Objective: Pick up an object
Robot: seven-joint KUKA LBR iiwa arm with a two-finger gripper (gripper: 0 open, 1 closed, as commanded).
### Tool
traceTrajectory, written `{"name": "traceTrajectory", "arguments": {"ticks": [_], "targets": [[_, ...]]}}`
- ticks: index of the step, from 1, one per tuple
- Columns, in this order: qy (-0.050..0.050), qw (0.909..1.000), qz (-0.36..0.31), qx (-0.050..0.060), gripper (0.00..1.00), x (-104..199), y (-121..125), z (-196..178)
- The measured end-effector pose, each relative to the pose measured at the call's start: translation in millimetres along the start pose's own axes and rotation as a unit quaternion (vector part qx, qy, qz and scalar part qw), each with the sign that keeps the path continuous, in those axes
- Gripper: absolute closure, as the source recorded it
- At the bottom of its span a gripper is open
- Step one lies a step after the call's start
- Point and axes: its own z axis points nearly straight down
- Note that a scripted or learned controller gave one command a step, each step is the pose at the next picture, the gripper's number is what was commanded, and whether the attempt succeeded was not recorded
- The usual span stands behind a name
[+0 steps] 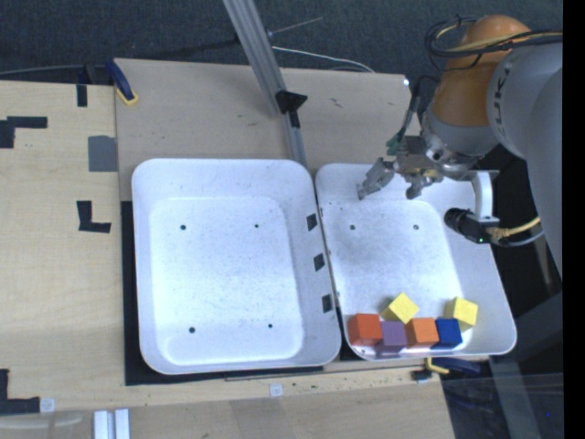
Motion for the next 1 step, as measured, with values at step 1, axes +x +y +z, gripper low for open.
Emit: {"name": "traceTrajectory", "arguments": {"ticks": [1], "targets": [[-0.002,1.0000,-0.001,0.007,0.00,9.3,45.0,105.4]]}}
